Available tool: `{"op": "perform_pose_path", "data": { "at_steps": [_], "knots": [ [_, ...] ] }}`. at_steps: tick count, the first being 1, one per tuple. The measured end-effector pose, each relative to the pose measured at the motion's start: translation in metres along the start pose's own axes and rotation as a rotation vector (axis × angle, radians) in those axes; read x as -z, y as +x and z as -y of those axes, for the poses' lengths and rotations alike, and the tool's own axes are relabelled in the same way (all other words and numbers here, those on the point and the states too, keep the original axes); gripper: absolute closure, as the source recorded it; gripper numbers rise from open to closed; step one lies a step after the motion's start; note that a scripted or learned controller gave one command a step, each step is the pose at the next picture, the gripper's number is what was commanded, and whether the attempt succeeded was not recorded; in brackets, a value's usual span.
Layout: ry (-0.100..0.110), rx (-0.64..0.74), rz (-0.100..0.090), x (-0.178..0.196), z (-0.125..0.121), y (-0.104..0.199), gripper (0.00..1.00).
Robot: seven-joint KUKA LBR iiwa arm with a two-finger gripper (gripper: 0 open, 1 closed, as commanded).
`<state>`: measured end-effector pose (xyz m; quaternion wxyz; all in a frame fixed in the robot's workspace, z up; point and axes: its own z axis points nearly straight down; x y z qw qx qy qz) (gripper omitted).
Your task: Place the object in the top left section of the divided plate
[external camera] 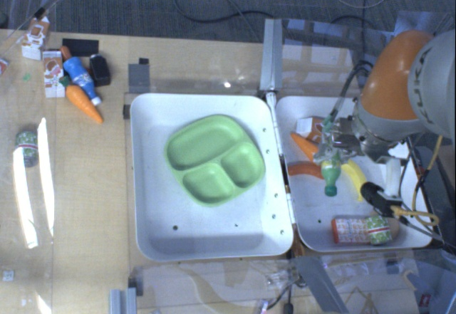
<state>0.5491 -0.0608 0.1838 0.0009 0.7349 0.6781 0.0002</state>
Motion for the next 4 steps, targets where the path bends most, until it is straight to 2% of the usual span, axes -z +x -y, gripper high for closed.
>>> {"op": "perform_pose_path", "data": {
  "at_steps": [1,2,3,4],
  "knots": [
    [-0.003,0.112,0.0,0.001,-0.013,0.0,1.0],
    [0.0,-0.078,-0.001,0.0,-0.022,0.097,1.0],
    [0.0,-0.077,-0.001,0.0,-0.022,0.097,0.0],
    [0.0,-0.066,-0.001,0.018,0.053,0.093,0.0]
  ]
}}
